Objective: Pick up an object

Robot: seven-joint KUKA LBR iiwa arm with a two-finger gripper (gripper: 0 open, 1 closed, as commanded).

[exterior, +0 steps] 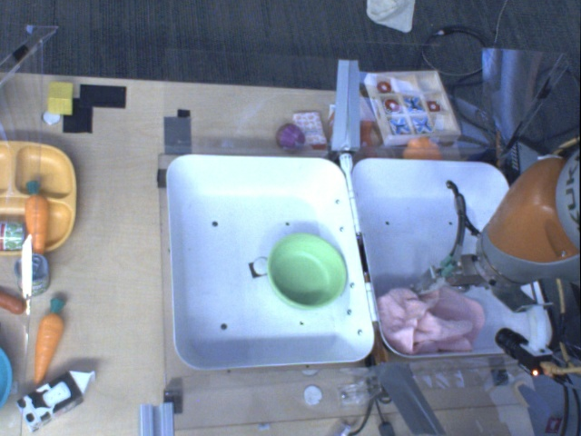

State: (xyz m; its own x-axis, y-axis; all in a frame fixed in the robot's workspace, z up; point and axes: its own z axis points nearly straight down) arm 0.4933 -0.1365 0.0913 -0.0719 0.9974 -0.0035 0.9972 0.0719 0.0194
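A crumpled pink cloth (428, 318) lies in the near part of the right bin (408, 207). My gripper (447, 274) hangs low over the cloth's upper right side, at or just above its top folds, and I cannot make out whether it touches the fabric. The grey arm with its orange band (536, 218) comes in from the right. In the left bin (227, 216) a light green bowl (309, 269) sits upright near the middle, with a small clear ring-like piece (259, 267) just to its left.
Behind the bins lie a purple ball (290, 136), a small pink box (310, 127) and a tic-tac-toe board (410, 105). A yellow tray (41, 193) with toy carrots stands at far left. A black cable (454, 209) loops over the right bin.
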